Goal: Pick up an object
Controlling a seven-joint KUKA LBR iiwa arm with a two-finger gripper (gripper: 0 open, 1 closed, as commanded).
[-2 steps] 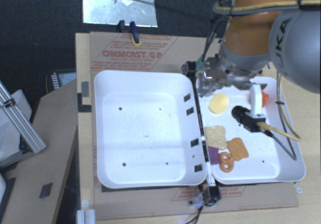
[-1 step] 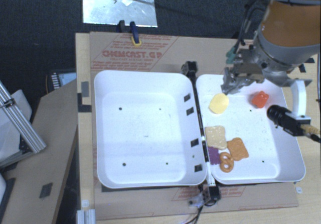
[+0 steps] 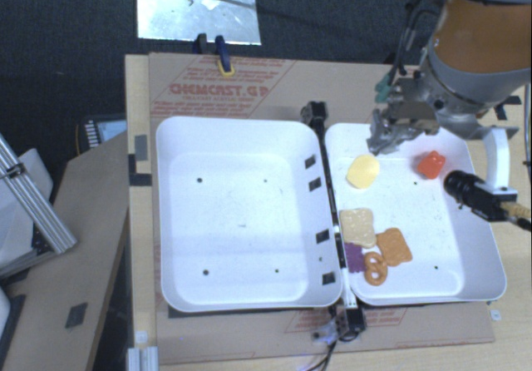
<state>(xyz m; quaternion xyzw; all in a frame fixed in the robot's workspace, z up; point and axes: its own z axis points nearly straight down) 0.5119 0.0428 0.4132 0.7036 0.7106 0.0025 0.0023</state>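
Low in right bin [image 3: 478, 278]: pretzel [image 3: 375, 268], cracker [image 3: 394, 245], toast [image 3: 357, 226]; above, yellow piece [image 3: 362, 170] just below hand [image 3: 384, 141], finger state impossible to tell; approach step, next calls for short descent onto yellow piece.

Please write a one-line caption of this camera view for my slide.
Robot gripper hovering beside a yellow toy in the right bin, with other toy foods nearby.

White bins [image 3: 241, 132] hold a yellow lemon [image 3: 362, 171], red tomato [image 3: 430, 165] and tan toast [image 3: 357, 226]
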